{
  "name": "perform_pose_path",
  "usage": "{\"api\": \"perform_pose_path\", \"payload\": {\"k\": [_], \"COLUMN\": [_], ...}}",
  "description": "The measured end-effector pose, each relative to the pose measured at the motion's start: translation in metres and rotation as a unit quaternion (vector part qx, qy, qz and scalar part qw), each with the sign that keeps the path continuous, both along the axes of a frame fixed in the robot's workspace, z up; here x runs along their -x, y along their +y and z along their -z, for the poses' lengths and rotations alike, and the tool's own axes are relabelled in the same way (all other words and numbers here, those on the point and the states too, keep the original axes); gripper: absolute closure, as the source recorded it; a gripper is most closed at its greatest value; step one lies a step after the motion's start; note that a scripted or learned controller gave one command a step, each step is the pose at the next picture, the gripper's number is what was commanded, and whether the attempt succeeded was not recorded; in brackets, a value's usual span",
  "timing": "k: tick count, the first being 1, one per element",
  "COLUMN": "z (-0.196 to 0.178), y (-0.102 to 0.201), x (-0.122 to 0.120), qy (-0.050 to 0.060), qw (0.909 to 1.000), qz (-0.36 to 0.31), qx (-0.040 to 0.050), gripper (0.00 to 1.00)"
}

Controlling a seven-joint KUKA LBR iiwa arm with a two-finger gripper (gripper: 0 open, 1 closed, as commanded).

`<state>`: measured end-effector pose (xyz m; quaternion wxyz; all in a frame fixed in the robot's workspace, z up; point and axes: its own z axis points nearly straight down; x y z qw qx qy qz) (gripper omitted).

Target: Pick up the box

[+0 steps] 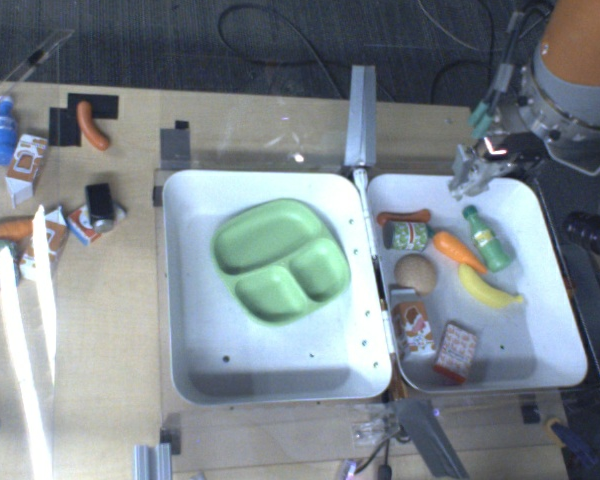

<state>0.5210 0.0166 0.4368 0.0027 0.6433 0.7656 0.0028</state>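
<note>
Box (456, 352) lying flat near right bin's (560, 363) front edge, well apart from gripper (470, 180) over far rim, finger state unclear, label unreadable

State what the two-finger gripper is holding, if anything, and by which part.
Nothing is held. The metal two-finger gripper hovers above the right white bin's far edge, with no object between its fingers.

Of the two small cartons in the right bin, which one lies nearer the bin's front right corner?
The reddish box, lying flat and tilted. The other, a brown-and-white carton, sits left of it against the bin's left wall.
</note>
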Motion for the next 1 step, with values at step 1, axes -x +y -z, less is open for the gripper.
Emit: {"api": "perform_pose_path", "payload": {"k": [1], "z": [-0.0105], "y": [0.0010], "x": [-0.0014], "qy": [-0.001], "qw": [1.0000], "qz": [-0.004], "qx": [0.0006], "gripper": [1.00]}}
